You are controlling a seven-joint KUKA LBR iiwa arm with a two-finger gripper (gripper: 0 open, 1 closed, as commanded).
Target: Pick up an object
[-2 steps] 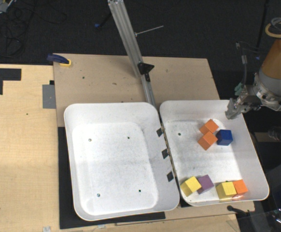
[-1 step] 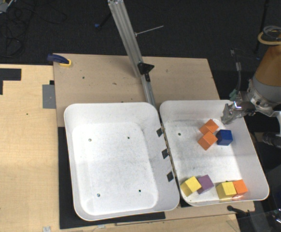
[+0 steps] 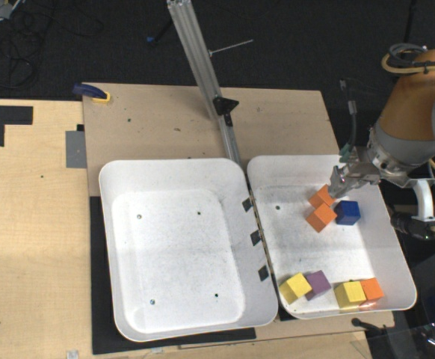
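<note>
Two orange blocks sit close together in the middle of the right bin point(image 3: 397, 275), and they are what you should look at first: the upper orange block point(image 3: 321, 197) lies right at the tip of the hand point(image 3: 340, 185), and the lower orange block point(image 3: 322, 217) touches it from below. Just beside them on the right you see a blue block point(image 3: 347, 212), touching or nearly touching the lower orange one. The hand comes down from the right, its tip over the upper orange block; you cannot tell from this angle whether it is spread or pressed together, nor whether anything sits between its tips.

Along the near edge of the same bin you have four more pieces in a row: a yellow block point(image 3: 296, 286) against a purple block point(image 3: 318, 283), then, a little apart, a second yellow block point(image 3: 349, 294) touching a third orange block point(image 3: 371, 289).

Behind the hand rises the arm point(image 3: 408, 118), grey at the wrist with its orange band above. The left bin point(image 3: 128, 178) lies alongside the right one, their rims meeting. Both rest on the bench point(image 3: 31, 223), and a slanted metal rail point(image 3: 199, 58) runs from the far edge down toward the gap between the bins.
</note>
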